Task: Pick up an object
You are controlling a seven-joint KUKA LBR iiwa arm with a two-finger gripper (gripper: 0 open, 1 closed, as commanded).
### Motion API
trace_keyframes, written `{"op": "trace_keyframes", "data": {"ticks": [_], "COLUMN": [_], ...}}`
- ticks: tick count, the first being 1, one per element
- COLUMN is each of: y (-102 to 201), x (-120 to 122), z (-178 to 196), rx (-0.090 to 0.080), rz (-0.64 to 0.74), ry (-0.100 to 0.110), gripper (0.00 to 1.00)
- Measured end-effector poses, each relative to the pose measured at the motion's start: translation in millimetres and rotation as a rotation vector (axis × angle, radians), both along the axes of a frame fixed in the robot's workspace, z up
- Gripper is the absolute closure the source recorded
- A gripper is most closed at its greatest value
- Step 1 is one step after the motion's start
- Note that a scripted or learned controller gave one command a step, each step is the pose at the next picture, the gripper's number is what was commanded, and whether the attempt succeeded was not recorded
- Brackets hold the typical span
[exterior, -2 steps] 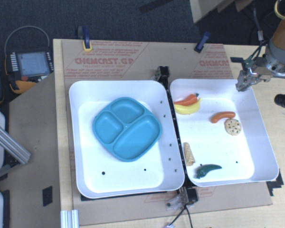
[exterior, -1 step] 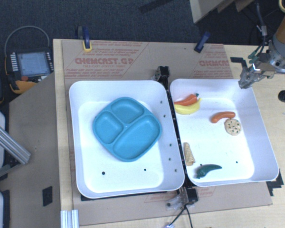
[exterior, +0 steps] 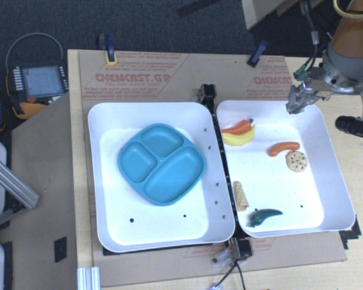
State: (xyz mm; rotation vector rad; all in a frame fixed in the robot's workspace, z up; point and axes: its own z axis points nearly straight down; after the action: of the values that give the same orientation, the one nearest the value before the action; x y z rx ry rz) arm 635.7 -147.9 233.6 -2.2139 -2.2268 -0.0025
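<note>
Gripper (exterior: 296, 103) hangs over far edge of right bin (exterior: 333, 162), nothing between its fingers; whether they're spread or pressed together I can't tell, too small. Right bin holds a red pepper (exterior: 239, 126) touching a banana (exterior: 239, 138) far left, sausage (exterior: 283, 148) just beside cookie (exterior: 297, 161), and a green pepper (exterior: 264, 215) near. Left bin (exterior: 103, 162) holds a blue plate (exterior: 161, 163).

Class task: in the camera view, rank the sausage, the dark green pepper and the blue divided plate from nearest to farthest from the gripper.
Measured from the gripper:
1. Sausage, upper part of the right bin.
2. Dark green pepper, near edge of the right bin.
3. Blue divided plate, in the left bin.
</note>
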Motion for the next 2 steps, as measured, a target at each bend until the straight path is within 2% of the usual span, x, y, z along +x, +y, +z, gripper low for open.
{"op": "trace_keyframes", "data": {"ticks": [2], "y": [106], "x": [-22], "z": [-19], "rx": [0.001], "rz": [0.0], "ry": [0.003], "gripper": [1.0]}}
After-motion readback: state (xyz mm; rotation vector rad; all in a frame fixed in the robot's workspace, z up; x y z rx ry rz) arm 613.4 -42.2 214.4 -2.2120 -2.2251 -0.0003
